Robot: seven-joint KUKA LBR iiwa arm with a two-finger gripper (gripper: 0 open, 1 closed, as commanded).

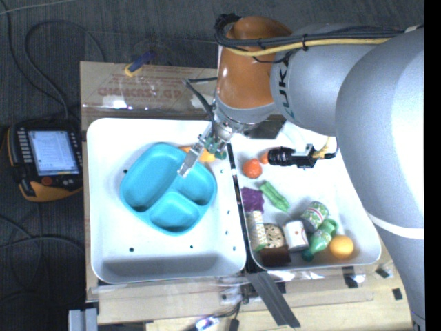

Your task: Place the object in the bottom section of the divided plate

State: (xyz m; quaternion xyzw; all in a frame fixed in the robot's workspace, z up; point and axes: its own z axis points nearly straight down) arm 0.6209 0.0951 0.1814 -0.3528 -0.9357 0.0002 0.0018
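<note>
One step is left, I judge: my pincer (196, 156), closed on a small orange object (204, 156), hangs over the upper right edge of the blue divided plate (148, 174), whose bottom section has nothing in it.

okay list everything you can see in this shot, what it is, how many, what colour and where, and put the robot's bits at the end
divided plate: one, blue, left bin
small object: one, orange-yellow, at the plate's upper right edge by the gripper
left bin: one, white
right bin: one, white, holding toy food
tomato: one, red-orange, right bin top
grapes: one bunch, purple, right bin
green vegetable: one, right bin middle
can: one, green and white, right bin
orange: one, right bin lower corner
handheld controller: one, black and orange, left of bench
gripper: one, over the plate's upper right
arm: one, grey with orange band
</note>
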